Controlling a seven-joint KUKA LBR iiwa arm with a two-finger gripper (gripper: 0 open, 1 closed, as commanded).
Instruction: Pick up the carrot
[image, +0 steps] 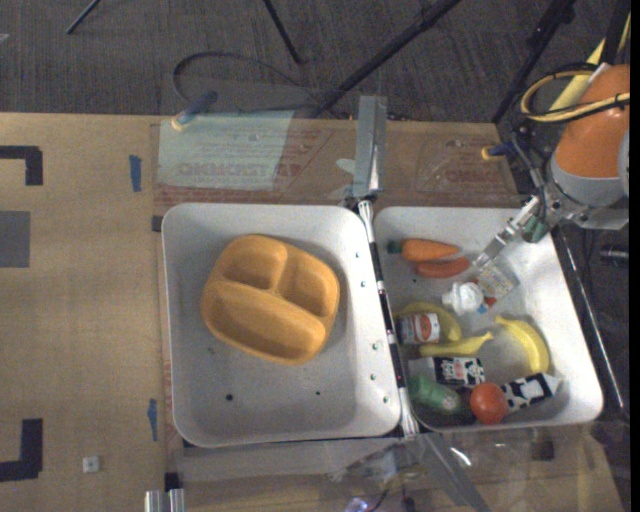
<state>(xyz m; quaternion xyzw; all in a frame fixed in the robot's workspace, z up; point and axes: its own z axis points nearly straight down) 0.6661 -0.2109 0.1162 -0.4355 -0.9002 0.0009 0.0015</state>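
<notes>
Overhead, the carrot (431, 249) was seen lying lengthwise near the far edge of the right bin (575, 300), just beside a shorter orange piece (443, 268) nearer the camera. The claw (497, 252) was poised to the carrot's right, close but apart from it, above a small white bottle (467, 297); whether it was spread or closed could not be told. For a clean pick, it was judged that the claw should be shifted left until centred over the carrot's thick middle, turned across its length, and lowered so that the neighbouring orange piece was not caught as well. The bin wall behind was thought to leave little room. A yellow divided plate (270, 297) was held in the left bin (190, 400). Faint lettering showed on a clear sheet (230, 155) on the tabletop (80, 300), but it could not be read; cow-patterned cartons (460, 371) carried no legible text.
</notes>
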